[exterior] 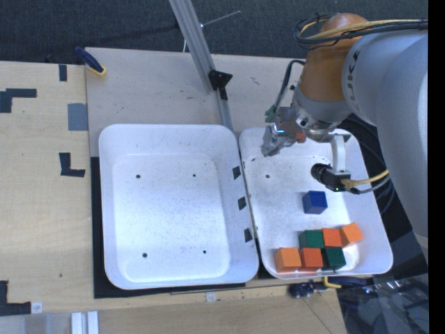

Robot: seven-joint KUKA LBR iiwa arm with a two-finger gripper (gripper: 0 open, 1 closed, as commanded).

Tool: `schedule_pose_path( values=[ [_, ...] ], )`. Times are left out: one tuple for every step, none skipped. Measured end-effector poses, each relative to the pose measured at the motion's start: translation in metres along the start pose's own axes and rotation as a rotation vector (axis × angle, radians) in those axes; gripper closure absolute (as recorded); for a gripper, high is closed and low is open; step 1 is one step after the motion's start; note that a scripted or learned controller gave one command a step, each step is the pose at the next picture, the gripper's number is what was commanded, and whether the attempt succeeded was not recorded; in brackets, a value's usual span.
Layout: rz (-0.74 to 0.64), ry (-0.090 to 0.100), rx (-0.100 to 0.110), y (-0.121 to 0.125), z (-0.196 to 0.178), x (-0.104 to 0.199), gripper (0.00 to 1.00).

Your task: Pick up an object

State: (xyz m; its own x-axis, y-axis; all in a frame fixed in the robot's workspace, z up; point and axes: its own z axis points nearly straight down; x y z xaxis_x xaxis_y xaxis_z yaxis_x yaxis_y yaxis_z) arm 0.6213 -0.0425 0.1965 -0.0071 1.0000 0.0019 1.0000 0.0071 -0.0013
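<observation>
Where the arm reaches in over the right bin (368,256), the gripper (272,143) hangs above that bin's far-left corner, nothing visibly between its tips; whether the jaws are released or clenched, cannot tell, too small and blurred. Landmark: the blue cube (314,201), a small matte block with crisp edges, alone on the right bin's floor, well apart from the gripper and nearer the camera than it. Nearer still than the blue cube, along the bin's near edge, a tight cluster of cubes: orange cube (287,259) furthest left, another orange cube (312,257) beside it, dark green cube (334,257) next, then a row just behind with a second green cube (311,239), an orange one (332,237) and a tilted orange block (352,233) at the end. All look like plain solid-coloured blocks, flat faces. To the left of the blue cube, the left bin (111,152): shallow white plastic, rounded corners, speckled floor with a few dark dots. Both bins sit on a pale wood counter (42,207) with dark tape marks. A grey metal pole (198,40) slants across behind the bins.
</observation>
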Motion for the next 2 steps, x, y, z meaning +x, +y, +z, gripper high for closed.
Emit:
schedule_pose_path(
  values=[
    [-0.001, 0.001, 0.000, -0.001, -0.009, 0.060, 1.00],
    [0.000, 0.000, 0.000, 0.003, -0.006, 0.117, 1.00]
  ],
)
